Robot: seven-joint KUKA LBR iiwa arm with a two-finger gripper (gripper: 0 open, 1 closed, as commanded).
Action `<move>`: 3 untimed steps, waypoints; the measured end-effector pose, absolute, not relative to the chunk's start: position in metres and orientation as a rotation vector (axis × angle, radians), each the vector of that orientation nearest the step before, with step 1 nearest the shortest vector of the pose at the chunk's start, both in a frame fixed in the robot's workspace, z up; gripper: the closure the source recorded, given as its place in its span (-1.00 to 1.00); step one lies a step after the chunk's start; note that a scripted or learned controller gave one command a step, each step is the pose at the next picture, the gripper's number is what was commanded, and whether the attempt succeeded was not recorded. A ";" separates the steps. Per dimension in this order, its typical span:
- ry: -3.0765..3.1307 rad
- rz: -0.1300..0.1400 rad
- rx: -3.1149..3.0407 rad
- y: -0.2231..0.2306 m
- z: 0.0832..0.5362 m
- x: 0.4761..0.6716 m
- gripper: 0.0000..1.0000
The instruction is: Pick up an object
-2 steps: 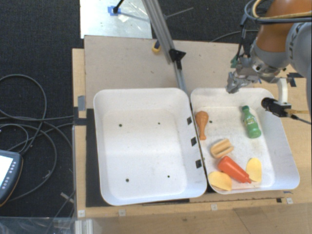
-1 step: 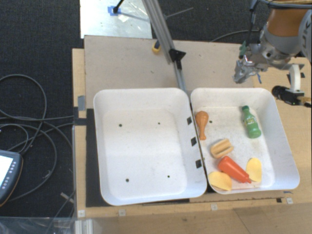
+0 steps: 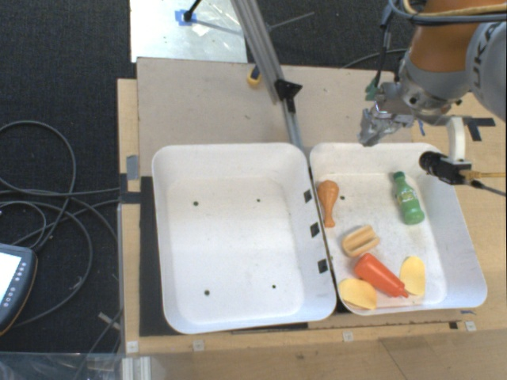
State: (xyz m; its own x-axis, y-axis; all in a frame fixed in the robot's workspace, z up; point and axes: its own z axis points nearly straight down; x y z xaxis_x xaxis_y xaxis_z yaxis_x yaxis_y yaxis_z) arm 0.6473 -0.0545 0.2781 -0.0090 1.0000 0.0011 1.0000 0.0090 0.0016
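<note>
2 shallow white bins sit side by side on the bench. The right bin [image 3: 467,248] holds 6 items — a chicken drumstick [image 3: 328,199] near its left wall, a green bottle [image 3: 407,199] toward the right, a hot dog bun [image 3: 360,240] in the middle, an orange carrot [image 3: 379,275], and 2 yellow chips [image 3: 413,275] [image 3: 358,294] flanking the carrot. The gripper [image 3: 374,135] hangs above the right bin's far rim, apart from every item. The left bin [image 3: 170,212] lies beside it.
</note>
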 end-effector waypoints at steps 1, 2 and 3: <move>2.232 0.001 2.213 -0.013 0.278 0.617 1.00; 2.235 -0.001 2.214 0.034 0.260 0.579 1.00; 2.234 0.001 2.213 0.078 0.247 0.557 1.00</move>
